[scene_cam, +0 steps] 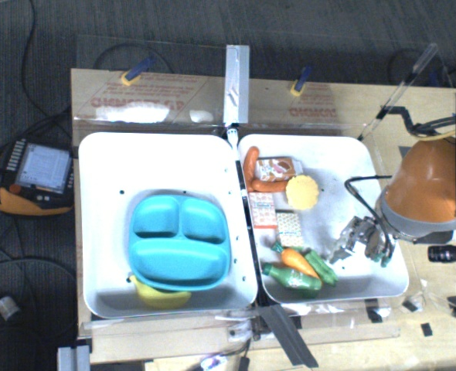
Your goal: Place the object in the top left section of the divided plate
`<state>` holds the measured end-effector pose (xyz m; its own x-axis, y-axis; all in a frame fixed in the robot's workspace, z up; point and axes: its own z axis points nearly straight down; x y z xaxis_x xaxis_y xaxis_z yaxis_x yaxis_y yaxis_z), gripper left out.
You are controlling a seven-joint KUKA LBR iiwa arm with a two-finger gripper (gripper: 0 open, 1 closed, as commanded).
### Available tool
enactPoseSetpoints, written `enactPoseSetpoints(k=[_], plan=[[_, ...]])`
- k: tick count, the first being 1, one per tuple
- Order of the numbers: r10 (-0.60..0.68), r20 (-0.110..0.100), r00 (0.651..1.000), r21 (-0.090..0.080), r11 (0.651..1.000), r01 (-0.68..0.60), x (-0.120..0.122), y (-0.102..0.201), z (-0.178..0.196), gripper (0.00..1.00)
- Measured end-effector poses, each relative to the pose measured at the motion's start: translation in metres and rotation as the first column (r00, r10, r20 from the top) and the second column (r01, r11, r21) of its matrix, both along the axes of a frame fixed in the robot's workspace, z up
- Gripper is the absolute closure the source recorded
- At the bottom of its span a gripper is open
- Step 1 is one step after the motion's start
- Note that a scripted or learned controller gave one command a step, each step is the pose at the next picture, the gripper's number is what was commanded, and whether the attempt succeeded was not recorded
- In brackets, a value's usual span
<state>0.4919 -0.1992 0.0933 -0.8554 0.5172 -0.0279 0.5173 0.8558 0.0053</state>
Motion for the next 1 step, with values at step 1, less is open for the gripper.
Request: enactPoseSetpoints(k=[1], plan=[[0.44, -0.007, 0.898, -0.003, 0.898, -0.44, 0.0003, -0.0144, -0.0001, 1.0]])
